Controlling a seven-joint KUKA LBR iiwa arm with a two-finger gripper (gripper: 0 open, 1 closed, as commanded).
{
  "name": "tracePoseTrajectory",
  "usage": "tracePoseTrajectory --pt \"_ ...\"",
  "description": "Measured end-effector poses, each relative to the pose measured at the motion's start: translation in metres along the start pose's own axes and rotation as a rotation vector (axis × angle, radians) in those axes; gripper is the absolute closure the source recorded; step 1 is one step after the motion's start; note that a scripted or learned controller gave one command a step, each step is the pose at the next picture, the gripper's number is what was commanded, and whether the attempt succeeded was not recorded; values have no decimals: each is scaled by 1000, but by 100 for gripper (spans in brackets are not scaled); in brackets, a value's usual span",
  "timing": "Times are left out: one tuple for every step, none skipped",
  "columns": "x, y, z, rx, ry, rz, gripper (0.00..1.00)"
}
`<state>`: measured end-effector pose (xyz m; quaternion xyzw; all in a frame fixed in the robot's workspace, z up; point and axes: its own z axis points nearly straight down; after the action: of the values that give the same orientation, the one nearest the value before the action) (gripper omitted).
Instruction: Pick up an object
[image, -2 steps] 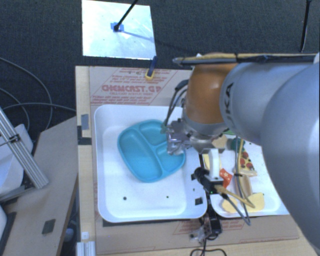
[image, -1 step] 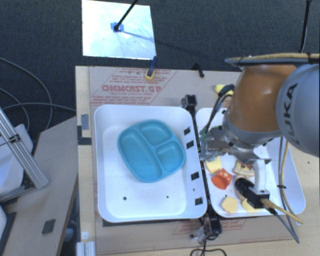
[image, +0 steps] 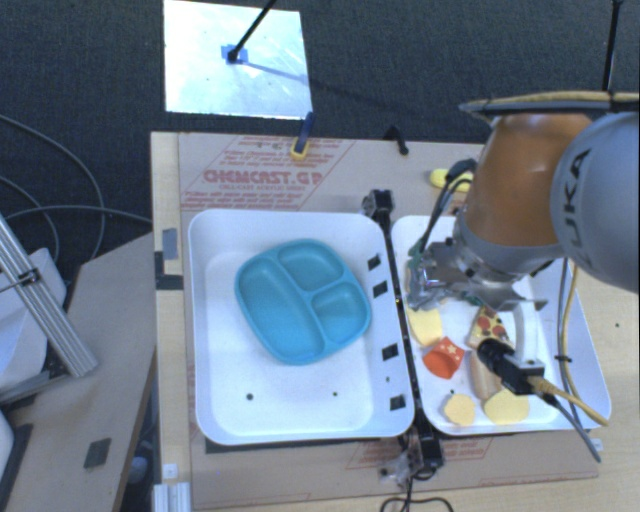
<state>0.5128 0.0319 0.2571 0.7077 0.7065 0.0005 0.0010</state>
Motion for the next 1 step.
tracePoseTrajectory --pt "55 -10 19 3 3 -10 100"
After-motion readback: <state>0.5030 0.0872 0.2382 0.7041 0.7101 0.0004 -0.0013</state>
